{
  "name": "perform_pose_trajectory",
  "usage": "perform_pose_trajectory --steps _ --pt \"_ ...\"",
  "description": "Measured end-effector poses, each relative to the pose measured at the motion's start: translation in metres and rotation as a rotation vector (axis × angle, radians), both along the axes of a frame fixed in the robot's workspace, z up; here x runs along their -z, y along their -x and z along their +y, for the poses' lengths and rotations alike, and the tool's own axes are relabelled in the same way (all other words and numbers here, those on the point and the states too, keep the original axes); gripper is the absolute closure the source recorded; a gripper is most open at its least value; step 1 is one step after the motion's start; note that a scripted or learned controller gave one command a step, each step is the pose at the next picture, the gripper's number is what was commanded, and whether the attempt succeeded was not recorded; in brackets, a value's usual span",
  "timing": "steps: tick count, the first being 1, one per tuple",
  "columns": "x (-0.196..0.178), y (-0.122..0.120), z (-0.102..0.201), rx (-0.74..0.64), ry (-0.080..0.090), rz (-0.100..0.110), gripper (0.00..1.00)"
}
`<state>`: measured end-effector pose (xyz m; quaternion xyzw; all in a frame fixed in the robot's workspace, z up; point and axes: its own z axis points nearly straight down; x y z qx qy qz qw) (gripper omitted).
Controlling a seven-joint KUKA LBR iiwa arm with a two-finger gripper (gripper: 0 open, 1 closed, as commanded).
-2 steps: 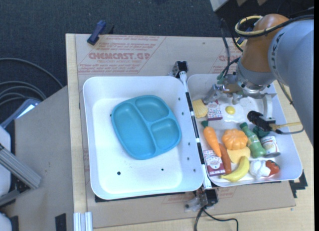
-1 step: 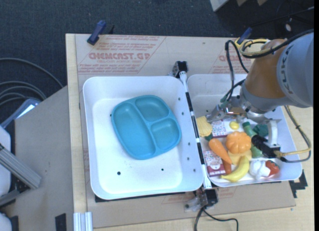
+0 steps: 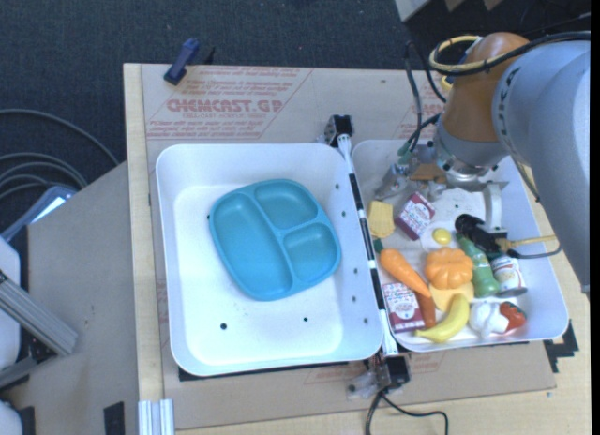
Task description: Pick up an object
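Note:
My gripper (image 3: pixel 444 183) hangs under the orange wrist band (image 3: pixel 476 86), low over the back part of the right bin (image 3: pixel 553 316). Just below and left of it lies a small red-and-white carton (image 3: pixel 413 215), with a yellow wedge (image 3: pixel 381 218) beside it. Further forward in the same bin are a carrot (image 3: pixel 405 272), an orange pepper (image 3: pixel 447 267), a banana (image 3: pixel 448 321), a green bottle (image 3: pixel 484 271) and a second carton (image 3: pixel 400 304). I see nothing lifted off the bin floor.
The left bin (image 3: pixel 178 264) holds a blue divided plate (image 3: pixel 275 236). A black clamp (image 3: pixel 339 127) sits on the ridge between the bins. A blue clip (image 3: pixel 181 61) lies on the board's far left corner. The grey arm (image 3: pixel 553 114) covers the right bin's back right corner.

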<state>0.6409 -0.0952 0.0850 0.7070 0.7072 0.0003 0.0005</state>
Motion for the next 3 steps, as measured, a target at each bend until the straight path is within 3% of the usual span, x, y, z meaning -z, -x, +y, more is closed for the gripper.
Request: perform_pose_trajectory --steps 1,2,3 --pt "0.000 -0.026 0.004 -0.001 0.000 -0.001 0.00" --pt "-0.100 -0.026 0.043 -0.001 0.000 0.000 0.00" --pt "-0.033 -0.006 -0.031 0.001 0.000 0.003 0.00"
